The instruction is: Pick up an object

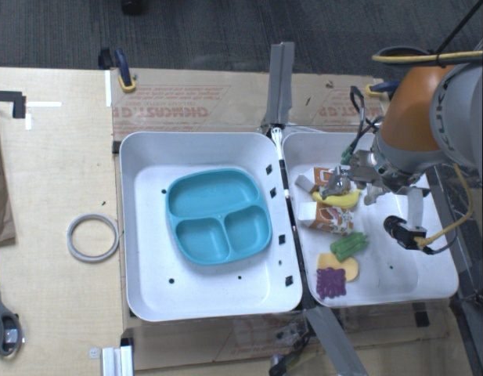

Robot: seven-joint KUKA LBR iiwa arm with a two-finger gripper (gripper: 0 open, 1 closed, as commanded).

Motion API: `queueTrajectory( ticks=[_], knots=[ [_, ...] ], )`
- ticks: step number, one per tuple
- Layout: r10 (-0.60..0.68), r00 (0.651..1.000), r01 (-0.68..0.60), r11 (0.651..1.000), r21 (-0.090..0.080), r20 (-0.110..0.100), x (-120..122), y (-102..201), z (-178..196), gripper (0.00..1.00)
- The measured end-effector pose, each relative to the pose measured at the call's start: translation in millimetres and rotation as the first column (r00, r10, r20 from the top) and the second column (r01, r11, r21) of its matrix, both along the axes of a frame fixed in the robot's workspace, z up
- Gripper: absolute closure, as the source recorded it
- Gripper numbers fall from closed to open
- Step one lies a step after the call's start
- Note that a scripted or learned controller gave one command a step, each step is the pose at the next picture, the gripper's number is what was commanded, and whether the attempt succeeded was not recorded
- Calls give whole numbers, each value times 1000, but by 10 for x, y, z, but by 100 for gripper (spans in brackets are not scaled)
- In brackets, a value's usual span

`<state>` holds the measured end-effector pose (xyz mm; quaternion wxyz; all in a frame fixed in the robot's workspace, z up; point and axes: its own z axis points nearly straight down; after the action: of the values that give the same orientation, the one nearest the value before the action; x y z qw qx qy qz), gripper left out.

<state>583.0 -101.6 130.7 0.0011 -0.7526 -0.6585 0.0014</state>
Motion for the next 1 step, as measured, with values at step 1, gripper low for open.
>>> queueTrajectory(
  ticks=[1],
  knots=[
    [-12,1000,12,1000,0,0,65,15,-398,0]
  ],
)
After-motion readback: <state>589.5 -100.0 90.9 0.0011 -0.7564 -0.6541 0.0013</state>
